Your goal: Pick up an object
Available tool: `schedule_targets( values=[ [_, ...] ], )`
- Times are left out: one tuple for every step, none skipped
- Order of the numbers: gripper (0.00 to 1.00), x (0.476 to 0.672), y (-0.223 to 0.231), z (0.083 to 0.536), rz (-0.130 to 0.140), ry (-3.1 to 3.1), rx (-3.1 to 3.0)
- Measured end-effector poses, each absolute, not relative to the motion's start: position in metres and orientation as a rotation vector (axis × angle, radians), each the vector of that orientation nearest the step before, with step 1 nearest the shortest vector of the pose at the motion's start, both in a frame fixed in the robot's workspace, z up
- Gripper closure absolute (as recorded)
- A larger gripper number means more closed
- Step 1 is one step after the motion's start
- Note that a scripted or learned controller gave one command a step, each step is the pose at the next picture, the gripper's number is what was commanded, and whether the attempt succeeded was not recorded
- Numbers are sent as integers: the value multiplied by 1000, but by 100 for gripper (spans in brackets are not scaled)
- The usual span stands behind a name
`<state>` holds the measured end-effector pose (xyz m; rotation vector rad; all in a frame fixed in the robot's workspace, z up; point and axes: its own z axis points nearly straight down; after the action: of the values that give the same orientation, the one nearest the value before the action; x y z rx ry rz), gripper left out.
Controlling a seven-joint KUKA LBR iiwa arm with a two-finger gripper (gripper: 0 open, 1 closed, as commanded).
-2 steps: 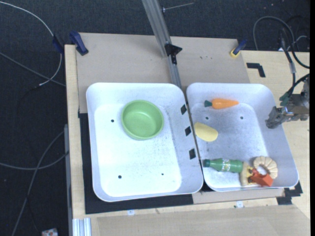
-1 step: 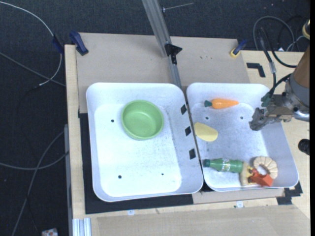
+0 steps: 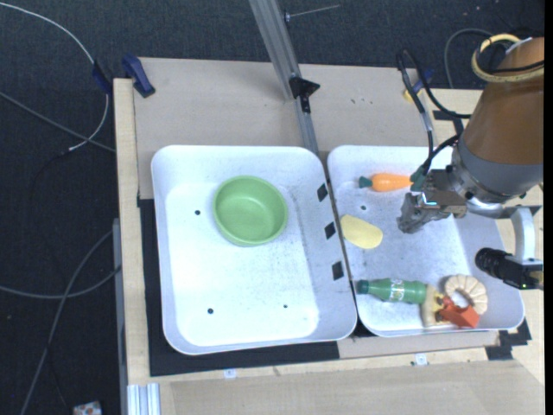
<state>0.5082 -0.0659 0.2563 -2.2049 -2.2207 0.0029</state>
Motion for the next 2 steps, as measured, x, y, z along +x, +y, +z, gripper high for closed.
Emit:
schedule_targets(
  values=[
    [100, 509, -11, 262, 0, -2224, -2208],
    [100, 502, 47, 261, 7, -2220, -2205]
  ],
)
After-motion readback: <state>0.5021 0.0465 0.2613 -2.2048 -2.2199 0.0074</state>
